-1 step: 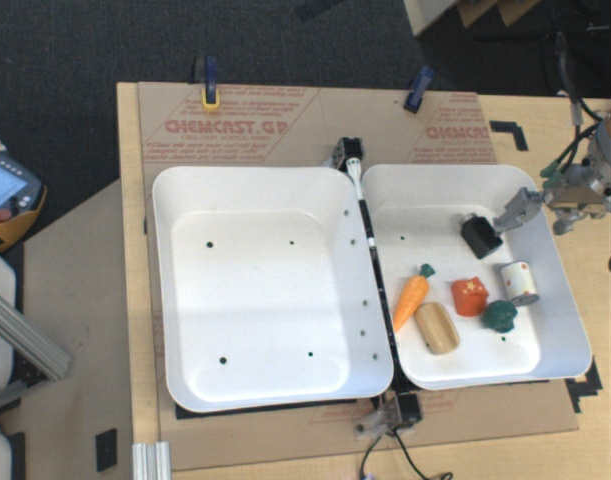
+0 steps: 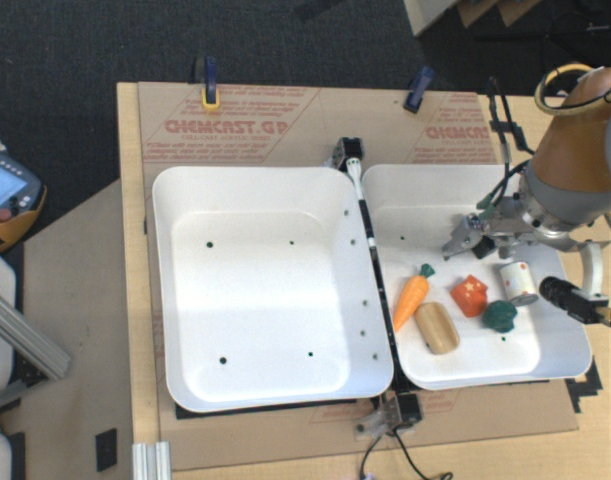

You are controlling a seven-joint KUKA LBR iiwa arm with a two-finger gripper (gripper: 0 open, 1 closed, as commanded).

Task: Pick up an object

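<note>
The right bin (image 2: 425,193) holds several small objects near its front. An orange carrot with a green top (image 2: 412,300) lies by the divider. A tan bread roll (image 2: 437,327) sits just right of it. A red strawberry-like piece (image 2: 469,295) and a dark green piece (image 2: 501,315) lie further right, with a white cylinder with a red mark (image 2: 516,279) behind them. My gripper (image 2: 472,232) hangs over the middle of the right bin, above and behind the red piece, with nothing visibly held.
The left bin (image 2: 260,288) is bare white with a few small dark holes. A black divider rail (image 2: 369,243) runs between the bins. Blue clamps (image 2: 210,83) hold the cardboard at the back. The arm's orange band (image 2: 575,148) fills the right side.
</note>
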